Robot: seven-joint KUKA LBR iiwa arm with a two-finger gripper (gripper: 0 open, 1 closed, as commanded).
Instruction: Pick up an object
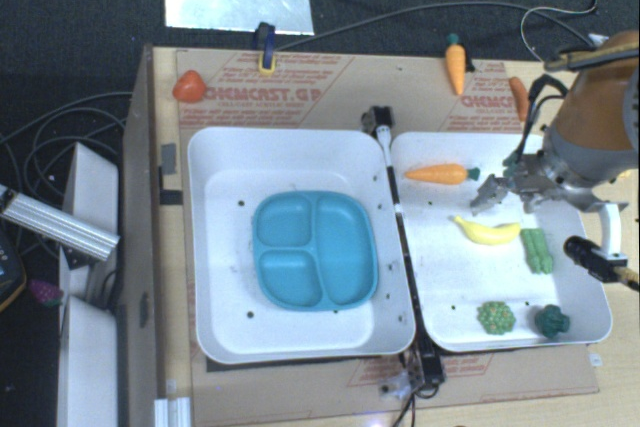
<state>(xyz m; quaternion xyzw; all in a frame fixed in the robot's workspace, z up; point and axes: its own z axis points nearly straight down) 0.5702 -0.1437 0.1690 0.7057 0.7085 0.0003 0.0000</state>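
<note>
The yellow plastic banana (489,232) lies just below the spread, unladen gripper (497,194), its long axis running left-right, tip pointing left

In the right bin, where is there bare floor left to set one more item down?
The right bin has bare floor in its near-left part, bordered by the banana above and the light green broccoli to the right. Its far and right parts are crowded: the carrot, the hand, the green vegetable.
</note>
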